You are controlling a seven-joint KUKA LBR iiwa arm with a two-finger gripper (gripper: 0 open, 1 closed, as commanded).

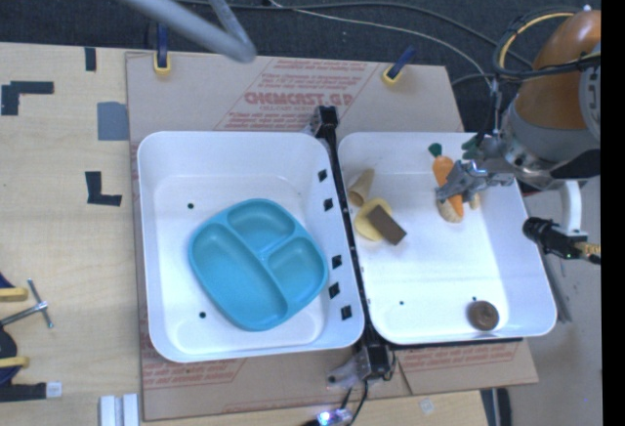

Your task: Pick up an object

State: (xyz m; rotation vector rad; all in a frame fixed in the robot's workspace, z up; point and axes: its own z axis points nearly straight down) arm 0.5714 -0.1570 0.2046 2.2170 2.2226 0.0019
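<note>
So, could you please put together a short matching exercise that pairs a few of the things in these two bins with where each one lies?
Things:
1. blue plate
2. brown round piece
3. carrot
4. yellow and brown block

Places:
A. near front corner of the right bin
B. in the left bin
C. right bin, beside the gripper
D. right bin, close to the divider between bins

Pairs: 1-B, 2-A, 3-C, 4-D
</note>
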